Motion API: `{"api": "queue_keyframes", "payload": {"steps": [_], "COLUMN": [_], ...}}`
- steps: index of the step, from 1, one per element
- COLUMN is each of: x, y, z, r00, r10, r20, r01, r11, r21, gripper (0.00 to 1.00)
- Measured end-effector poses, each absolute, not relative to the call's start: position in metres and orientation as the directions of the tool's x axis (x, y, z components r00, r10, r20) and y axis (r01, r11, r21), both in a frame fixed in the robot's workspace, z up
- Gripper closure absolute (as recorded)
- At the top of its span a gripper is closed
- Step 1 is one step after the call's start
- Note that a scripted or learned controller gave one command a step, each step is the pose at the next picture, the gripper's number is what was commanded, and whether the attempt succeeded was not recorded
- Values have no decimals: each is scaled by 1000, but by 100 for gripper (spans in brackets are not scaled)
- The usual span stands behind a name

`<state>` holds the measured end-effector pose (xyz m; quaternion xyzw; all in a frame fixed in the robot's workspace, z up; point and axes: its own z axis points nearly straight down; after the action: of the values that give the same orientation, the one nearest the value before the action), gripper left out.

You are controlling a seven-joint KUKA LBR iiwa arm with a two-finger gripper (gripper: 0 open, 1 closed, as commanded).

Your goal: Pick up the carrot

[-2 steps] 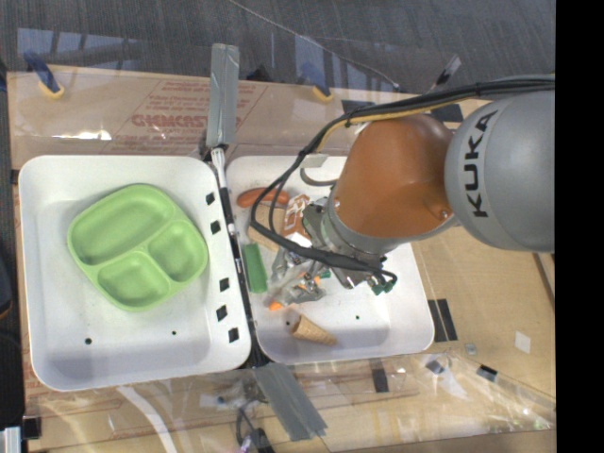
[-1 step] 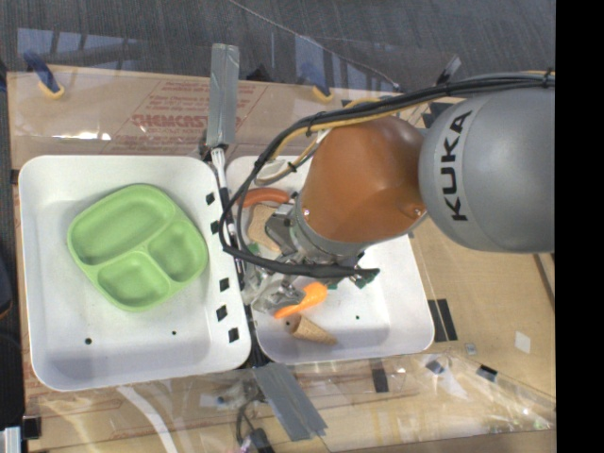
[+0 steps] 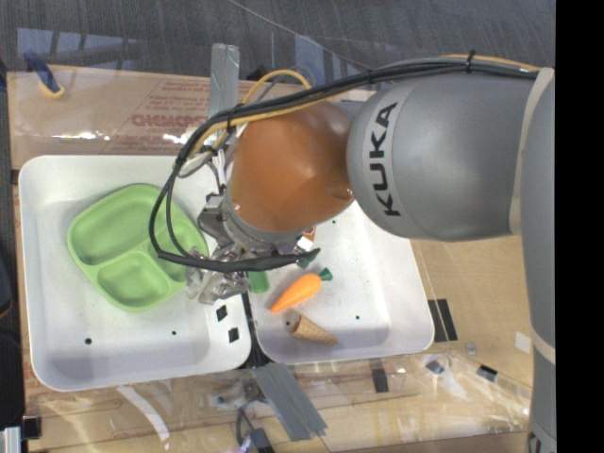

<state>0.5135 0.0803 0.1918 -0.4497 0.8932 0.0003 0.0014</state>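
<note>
Two shallow white bins sit side by side on the bench, and we record their contents from the overhead camera. We find the carrot (image 3: 296, 292) lying on the floor of the right bin (image 3: 396, 281), near that bin's left wall, orange body tilted with its green top toward the upper right. We note a small tan cone (image 3: 311, 328) just below the carrot, apart from it. We see a green divided tray (image 3: 127, 243) in the left bin (image 3: 57, 281). We observe the arm (image 3: 444, 149) reaching in from the right, with its gripper (image 3: 226, 276) over the divide between the bins, just left of the carrot. We cannot tell the state of its jaws, and we see nothing held.
</note>
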Motion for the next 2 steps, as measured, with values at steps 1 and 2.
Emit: {"api": "queue_keyframes", "payload": {"steps": [1, 2], "x": [558, 632], "y": [139, 149], "z": [157, 237], "r00": [-427, -136], "r10": [-904, -991], "r20": [-2, -3], "r01": [-904, -991], "r11": [427, 136], "r21": [1, -4], "gripper": [100, 100]}}
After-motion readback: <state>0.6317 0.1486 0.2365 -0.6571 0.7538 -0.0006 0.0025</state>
